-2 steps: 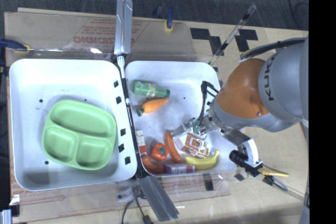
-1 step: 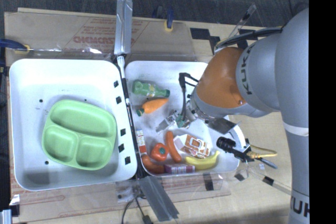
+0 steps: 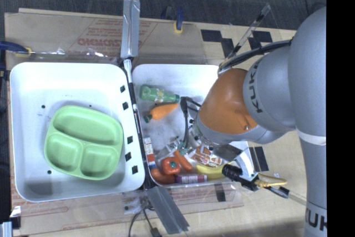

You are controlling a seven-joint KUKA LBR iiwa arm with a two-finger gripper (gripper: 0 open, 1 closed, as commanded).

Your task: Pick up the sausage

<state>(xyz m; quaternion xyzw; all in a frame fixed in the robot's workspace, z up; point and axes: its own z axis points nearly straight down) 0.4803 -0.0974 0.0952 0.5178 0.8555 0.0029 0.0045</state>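
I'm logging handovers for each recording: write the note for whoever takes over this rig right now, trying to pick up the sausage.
Gripper: hidden beneath the arm's orange band, low over the right bin; its state can't be read.
Items: the right bin's near corner holds a crowded pile, with a tomato, a banana and reddish pieces, one of which may be the sausage; I cannot single it out. A carrot and a green bottle lie further back. The left bin holds a green divided plate.
Done: nothing visibly lifted.
Left: locate, grasp and lift the sausage.
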